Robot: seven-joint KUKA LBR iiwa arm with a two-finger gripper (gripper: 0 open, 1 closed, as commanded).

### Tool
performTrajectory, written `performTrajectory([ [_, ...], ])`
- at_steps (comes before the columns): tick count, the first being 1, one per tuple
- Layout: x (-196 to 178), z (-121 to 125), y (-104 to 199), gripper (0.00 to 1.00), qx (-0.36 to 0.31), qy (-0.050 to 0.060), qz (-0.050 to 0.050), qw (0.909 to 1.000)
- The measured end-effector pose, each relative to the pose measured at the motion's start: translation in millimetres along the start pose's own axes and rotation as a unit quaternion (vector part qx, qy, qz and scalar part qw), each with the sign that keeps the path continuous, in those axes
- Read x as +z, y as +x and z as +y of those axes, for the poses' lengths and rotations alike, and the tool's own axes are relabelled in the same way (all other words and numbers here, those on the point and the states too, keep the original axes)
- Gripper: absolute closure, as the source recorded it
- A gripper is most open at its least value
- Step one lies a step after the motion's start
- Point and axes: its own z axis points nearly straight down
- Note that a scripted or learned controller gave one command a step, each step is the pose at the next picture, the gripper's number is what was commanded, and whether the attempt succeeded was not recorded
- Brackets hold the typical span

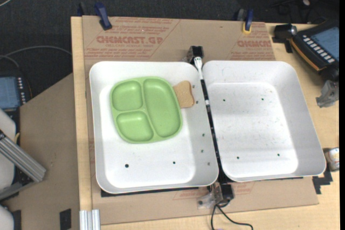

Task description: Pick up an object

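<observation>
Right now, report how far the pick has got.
Nothing looks done. The green three-compartment plastic plate and the tan flat sponge-like piece beside it both lie in the left white bin. Nothing is in hand; the whole pick remains.

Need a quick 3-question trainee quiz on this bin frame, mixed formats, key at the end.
1. True or false: the green divided plate lies in the right bin.
2. Multiple choice: the tan sponge-like piece sits
A. at the plate's right edge, near the divider between the bins
B. in the left bin's near corner
C. on the cardboard behind the bins
3. Fill in: the plate has ___ compartments.

Key
1. False: it lies in the left bin.
2. A
3. three
</observation>
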Motion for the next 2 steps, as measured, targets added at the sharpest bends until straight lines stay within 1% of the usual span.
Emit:
performTrajectory([
  [1, -87, 30, -44, 1.0, 0.001, -0.01, -0.005, 0.9999],
  [2, -15, 0, -24, 1.0, 0.0, 0.0, 0.0, 1.0],
])
